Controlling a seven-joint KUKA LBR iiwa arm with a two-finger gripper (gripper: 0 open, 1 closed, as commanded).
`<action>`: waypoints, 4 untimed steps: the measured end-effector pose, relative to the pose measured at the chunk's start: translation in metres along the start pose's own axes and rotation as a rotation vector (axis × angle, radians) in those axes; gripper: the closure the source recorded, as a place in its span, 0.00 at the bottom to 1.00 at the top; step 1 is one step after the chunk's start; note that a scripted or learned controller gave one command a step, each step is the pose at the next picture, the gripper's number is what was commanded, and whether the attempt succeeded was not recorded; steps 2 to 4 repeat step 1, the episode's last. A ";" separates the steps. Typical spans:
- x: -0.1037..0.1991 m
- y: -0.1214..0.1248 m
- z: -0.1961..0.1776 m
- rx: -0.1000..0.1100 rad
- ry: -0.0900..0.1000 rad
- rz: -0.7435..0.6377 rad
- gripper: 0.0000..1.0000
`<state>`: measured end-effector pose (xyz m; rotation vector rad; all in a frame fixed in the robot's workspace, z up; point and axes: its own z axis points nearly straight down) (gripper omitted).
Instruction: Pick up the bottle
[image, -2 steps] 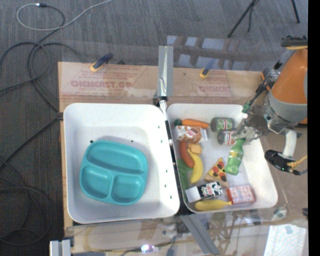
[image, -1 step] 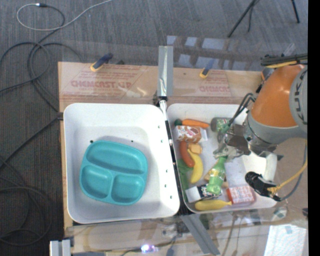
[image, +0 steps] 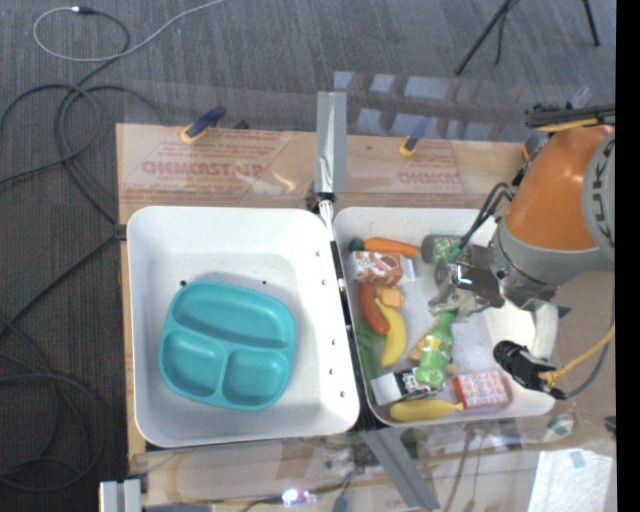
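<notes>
From my remote seat I see the grey arm with its orange band (image: 560, 190) reaching in from the right over the right-hand shallow white bin (image: 520, 225); its metal two-finger hand (image: 452, 290) hangs low in the middle of that bin, and I cannot tell whether the fingers are spread or pressed together. The green, label-wrapped plastic bottle (image: 432, 355) lies on its side just below the hand, its upper end close to the fingertips or touching them; I cannot make out which. Around it are a yellow banana (image: 393, 338) to its left, a red sausage-shaped toy (image: 372, 310) beside that, an orange carrot (image: 392, 247) near the bin's top wall, a second yellow banana (image: 425, 409) along the bottom wall, and a small red-and-white packet (image: 482, 390) at the lower right. The left-hand shallow white bin (image: 170, 235) holds a teal plastic tray with three compartments (image: 228, 342); both bins rest side by side on the brown board surface (image: 220, 165).
</notes>
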<state>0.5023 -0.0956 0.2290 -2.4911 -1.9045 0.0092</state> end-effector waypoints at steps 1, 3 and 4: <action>0.094 0.044 -0.027 -0.006 -0.002 -0.157 1.00; 0.094 0.044 -0.027 -0.006 -0.002 -0.157 1.00; 0.094 0.044 -0.027 -0.006 -0.002 -0.157 1.00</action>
